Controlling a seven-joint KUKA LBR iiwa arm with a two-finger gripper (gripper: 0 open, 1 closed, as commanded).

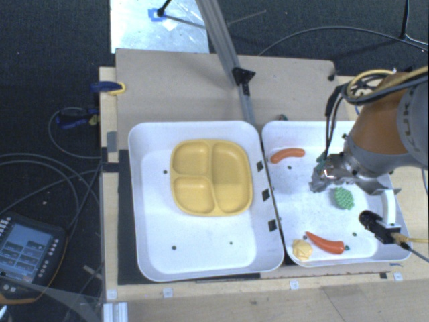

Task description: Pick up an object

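The arm (pixel 385 123) comes in from the right and its upper part is cut off by the picture's edge; the grey wrist housing hangs over the right bin (pixel 295 129) and hides part of the bin's floor beneath it. The gripper (pixel 324 178) is a small, dim cluster of metal low over that bin, and whether it is spread or pressed together cannot be made out; nothing can be seen pinched in it. Just beside it, toward the near right, lies a green knobbly object (pixel 344 198), partly tucked against the wrist. In the same bin an orange sausage-shaped piece (pixel 287 155) rests near the far left corner, a red-orange chili-like piece (pixel 326 243) lies along the near side, and a pale yellow lump (pixel 302 249) sits just beside it at the near left corner. The left bin (pixel 151 247) holds a yellow divided plate (pixel 211 177), lying flat toward its far side, its compartments bare
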